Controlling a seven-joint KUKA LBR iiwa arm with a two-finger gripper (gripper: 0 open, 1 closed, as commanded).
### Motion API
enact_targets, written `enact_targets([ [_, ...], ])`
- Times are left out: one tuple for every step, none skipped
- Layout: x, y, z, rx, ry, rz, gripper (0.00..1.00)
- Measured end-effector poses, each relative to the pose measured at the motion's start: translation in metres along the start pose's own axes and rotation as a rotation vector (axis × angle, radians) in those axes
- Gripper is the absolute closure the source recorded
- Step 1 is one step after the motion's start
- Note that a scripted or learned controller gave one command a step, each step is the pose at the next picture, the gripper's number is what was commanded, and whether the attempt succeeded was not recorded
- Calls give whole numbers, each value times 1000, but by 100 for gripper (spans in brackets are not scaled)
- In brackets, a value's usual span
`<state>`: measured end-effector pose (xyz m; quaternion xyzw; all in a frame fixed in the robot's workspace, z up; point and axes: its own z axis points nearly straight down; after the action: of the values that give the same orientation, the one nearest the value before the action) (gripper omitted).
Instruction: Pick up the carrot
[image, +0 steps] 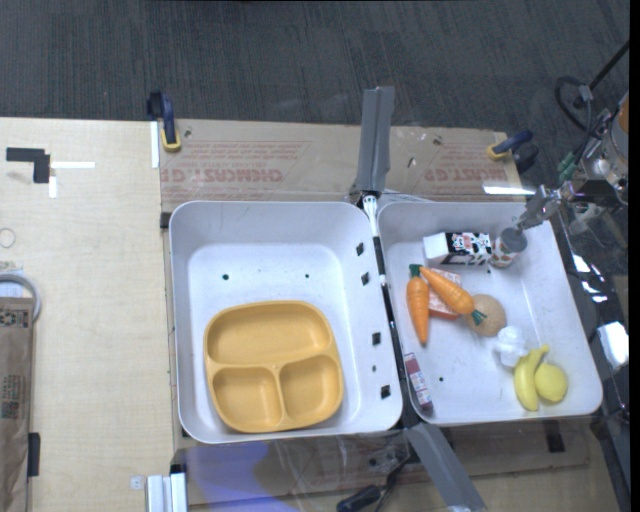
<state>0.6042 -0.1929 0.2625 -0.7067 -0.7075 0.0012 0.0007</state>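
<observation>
Right bin (560, 300), white, shallow, on the desk (90, 300):
- Two carrots, orange with green tops, near the bin's left wall. One carrot (418, 308) lies roughly lengthwise, tip toward the near edge. The second carrot (448, 290) lies slantwise, its top end by the first one's, its lower end touching a brown rounded item (487, 314). Either could answer the task; the lengthwise one has clearer space on its left side for a grasp, in my judgement.
- Small black-and-white carton (460, 246), toward the far edge.
- Banana (525, 378) and lemon (551, 381), touching, at the near right corner.
- Small white item (510, 344), just above the banana; kind unclear.
- Dark red packet (417, 381) lying along the left wall near the front.

Left bin (190, 260): yellow divided plate (272, 365), toward the near edge.

Gripper (512, 240): over the right bin's far right area, beside the carton, well apart from both carrots. Whether the jaws are wide or narrow, I cannot tell. Nothing seen held. Grasp not yet begun.
</observation>
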Motion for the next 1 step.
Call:
enact_targets([
  [62,1,112,0,1,-169,0],
])
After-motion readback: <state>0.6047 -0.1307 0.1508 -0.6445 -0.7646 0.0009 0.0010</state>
